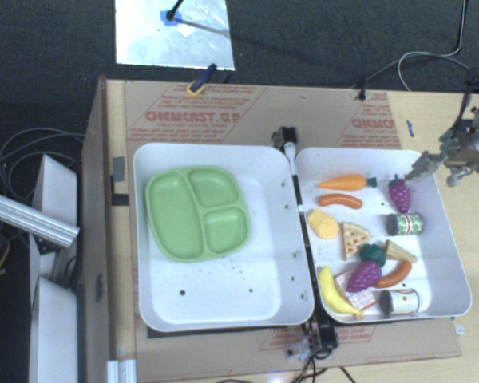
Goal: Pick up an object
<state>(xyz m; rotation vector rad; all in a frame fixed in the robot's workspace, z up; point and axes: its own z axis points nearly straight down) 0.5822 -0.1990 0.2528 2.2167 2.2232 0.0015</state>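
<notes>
Right of frame: jaws [433, 171] beside purple grapes [399, 194] in right bin [455, 282] — width impossible to tell; best centred over grapes, clear of the carrot [345, 183]

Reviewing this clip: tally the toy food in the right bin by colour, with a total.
Orange: 3, carrot, sausage, sausage
Purple: 2, grapes, grapes
Yellow: 2, banana, lemon-like piece
Other colours, including two cans: 6
Total: 13

The pincer [436, 171] is blurred, its arm cut off at right.
</notes>
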